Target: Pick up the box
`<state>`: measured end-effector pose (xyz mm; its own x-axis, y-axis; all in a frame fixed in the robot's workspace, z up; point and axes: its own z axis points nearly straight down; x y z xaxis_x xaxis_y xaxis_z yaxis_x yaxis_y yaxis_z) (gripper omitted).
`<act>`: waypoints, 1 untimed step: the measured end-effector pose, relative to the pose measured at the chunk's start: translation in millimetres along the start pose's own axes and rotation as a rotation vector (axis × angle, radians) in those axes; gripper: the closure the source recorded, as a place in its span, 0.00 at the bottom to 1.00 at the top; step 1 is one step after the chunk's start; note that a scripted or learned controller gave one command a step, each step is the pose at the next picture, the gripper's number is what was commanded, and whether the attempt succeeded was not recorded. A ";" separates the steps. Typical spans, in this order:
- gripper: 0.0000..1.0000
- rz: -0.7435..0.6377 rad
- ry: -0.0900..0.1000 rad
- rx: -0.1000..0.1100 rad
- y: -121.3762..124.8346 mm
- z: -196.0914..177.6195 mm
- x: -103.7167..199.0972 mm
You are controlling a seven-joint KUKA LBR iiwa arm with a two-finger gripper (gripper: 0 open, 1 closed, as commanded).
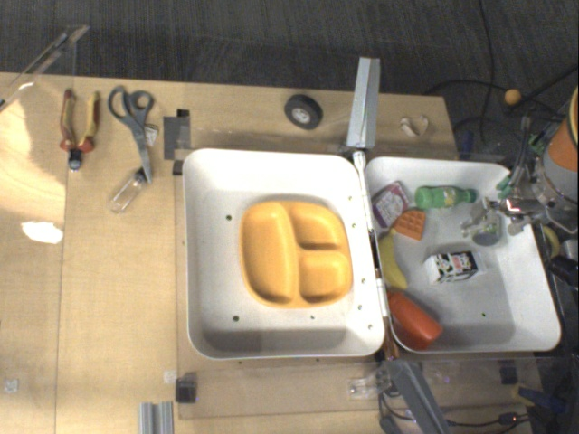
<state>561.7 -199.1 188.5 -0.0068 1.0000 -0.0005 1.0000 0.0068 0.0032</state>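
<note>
Orange-banded arm (565, 147), small metallic pincer (488, 224)

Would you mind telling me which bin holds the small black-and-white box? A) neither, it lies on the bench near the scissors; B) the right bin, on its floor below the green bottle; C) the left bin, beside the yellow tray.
B: the box lies on the floor of the right bin, below the green bottle, while the yellow tray sits alone in the left bin.
</note>
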 end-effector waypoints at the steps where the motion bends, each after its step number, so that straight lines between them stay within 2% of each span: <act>1: 0.00 -0.074 0.000 -0.001 20.8 86.8 81.0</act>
<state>582.2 -118.0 101.7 -0.0812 0.9967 -0.0008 0.9967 0.0812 0.0042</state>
